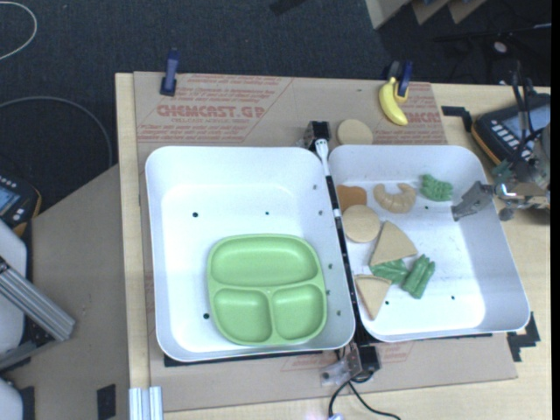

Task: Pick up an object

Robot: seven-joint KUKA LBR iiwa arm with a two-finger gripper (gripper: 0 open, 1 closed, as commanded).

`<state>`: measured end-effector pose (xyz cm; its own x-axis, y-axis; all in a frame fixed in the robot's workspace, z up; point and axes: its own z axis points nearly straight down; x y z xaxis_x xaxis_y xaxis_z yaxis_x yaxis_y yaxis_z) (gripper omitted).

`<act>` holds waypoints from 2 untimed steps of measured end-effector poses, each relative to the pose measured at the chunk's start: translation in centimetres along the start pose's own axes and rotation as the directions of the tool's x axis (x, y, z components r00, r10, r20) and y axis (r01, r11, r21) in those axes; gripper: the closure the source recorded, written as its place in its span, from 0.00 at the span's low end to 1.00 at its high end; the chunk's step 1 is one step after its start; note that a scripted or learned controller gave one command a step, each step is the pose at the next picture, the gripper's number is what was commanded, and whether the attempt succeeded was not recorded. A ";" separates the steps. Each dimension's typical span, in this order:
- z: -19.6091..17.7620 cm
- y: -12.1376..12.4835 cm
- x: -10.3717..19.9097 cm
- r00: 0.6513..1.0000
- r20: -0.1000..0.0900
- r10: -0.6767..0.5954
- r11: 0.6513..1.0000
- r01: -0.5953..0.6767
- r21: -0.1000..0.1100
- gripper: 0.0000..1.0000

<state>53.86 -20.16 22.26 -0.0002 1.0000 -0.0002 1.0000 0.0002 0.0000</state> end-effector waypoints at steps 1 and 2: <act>10.9 -6.4 -2.3 1.000 -0.005 0.006 1.000 -0.006 0.014 0.00; 9.2 -5.8 -2.3 1.000 0.002 0.002 1.000 -0.002 -0.004 1.00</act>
<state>48.10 -22.42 13.04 0.0017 1.0000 -0.0025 1.0000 -0.0017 0.0037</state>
